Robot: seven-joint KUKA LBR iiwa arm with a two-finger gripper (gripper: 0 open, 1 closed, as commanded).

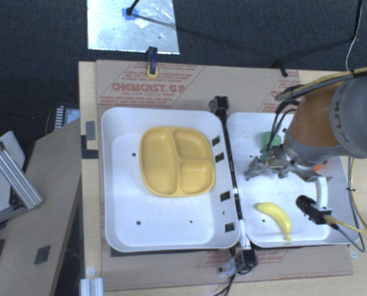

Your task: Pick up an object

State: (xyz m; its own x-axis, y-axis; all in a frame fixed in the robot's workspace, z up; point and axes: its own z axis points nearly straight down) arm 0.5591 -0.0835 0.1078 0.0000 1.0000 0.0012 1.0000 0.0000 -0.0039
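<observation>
- Sitting side by side on the brown cardboard-covered bench [171,82] are two shallow white plastic bins, filling the middle of the frame.
- Left bin [121,227] holds a yellow plastic plate with three compartments [176,161], lying flat near its centre, with nothing in its sections.
- Right bin [245,128] holds a yellow banana [277,216] near its lower edge, curved and lying flat on the white floor.
- A small green object [273,140] peeks out in the upper part of the right bin, mostly hidden behind the arm.
- Grey arm with an orange band [331,119] comes in from the right side of the frame, over the right bin.
- Its metal gripper [260,166] hangs low in the middle of the right bin, above the banana in the frame and apart from it; whether the claw is apart or together I cannot tell.
</observation>
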